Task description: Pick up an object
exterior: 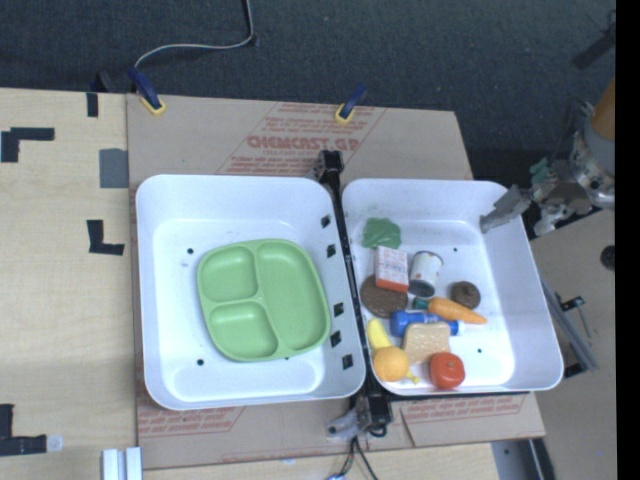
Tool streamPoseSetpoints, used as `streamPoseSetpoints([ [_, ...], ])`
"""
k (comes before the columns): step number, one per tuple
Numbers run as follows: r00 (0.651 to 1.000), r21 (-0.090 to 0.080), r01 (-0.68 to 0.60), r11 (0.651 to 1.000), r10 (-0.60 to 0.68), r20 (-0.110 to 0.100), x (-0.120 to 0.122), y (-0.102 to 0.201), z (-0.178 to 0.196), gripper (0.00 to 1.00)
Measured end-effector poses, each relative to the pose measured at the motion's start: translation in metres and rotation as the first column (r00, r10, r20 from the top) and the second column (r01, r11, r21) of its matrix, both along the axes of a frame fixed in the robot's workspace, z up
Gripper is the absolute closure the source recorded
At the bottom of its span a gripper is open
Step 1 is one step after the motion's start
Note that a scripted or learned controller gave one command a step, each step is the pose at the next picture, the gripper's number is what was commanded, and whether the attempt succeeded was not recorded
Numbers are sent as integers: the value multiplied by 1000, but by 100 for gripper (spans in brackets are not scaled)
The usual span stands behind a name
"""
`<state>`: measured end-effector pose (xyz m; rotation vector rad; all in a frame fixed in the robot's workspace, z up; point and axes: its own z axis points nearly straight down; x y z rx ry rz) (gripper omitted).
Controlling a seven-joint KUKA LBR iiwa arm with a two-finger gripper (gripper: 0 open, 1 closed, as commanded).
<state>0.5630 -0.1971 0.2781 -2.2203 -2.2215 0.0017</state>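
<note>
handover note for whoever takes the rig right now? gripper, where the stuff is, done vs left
Gripper: at the right bin's upper right rim, above it, nothing visible between its fingers; open or shut unclear.
Objects: all piled in the right bin: tomato, orange, carrot, small can, carton, green piece and others.
Left bin: holds a green divided plate.
Done: no pick yet, judging by how things lie.
Left: descend, grasp one object, lift.

A green divided plate (263,299) is lying in the left bin (160,208). Toy foods are crowding the right bin (500,268), while the gripper (515,208) is hovering at its right rim.
</note>
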Motion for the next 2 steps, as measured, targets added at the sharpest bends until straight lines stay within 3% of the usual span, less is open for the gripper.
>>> streamPoseSetpoints([
  [1,1000,2,0,1000,0,-4,-17,16,-138,0],
  [2,1000,0,0,1000,0,3,-5,54,-182,0],
])
